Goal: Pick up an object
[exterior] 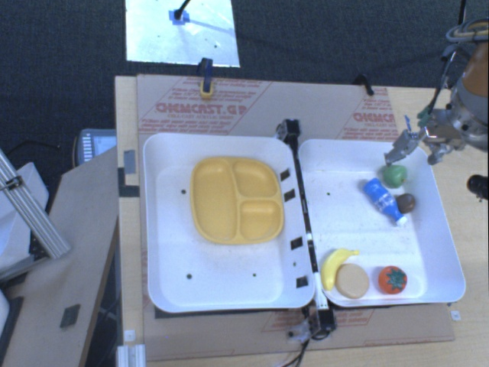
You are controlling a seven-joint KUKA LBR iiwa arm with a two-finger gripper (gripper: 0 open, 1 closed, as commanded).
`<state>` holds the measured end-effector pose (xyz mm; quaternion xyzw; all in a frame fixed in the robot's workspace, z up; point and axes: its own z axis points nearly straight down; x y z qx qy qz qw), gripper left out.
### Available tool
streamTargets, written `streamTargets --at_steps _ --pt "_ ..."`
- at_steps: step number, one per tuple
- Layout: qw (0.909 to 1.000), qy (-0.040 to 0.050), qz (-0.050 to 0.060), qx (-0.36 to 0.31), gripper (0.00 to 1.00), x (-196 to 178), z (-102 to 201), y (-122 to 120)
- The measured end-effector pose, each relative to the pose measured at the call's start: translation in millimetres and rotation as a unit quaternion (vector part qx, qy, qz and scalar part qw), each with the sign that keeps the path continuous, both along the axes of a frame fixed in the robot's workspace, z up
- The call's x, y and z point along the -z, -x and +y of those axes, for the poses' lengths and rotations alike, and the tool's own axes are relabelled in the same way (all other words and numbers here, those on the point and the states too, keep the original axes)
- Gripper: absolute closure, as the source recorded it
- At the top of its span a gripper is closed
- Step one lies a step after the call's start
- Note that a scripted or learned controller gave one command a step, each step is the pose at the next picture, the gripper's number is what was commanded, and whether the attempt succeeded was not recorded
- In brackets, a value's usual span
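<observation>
Two white bins are set side by side. In the left bin [164,281] a yellow divided plate [235,200] is seen. In the right bin [443,274] lie a banana [335,264], a tan disc [352,280], a blue tube [382,199], a red fruit [392,279], a green ball [395,176] and a brown ball [406,202]. The gripper [416,149] is poised above the green ball, jaws apart, nothing held. The approach step is judged in hand; a descent and a closing are called for next.
</observation>
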<state>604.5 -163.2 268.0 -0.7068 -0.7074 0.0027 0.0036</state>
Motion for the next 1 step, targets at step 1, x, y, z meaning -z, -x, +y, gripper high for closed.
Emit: streamTargets --at_steps 1 --pt "1.0000 0.0010 -0.005 -0.001 0.00 -6.2 0.4 -2.0"
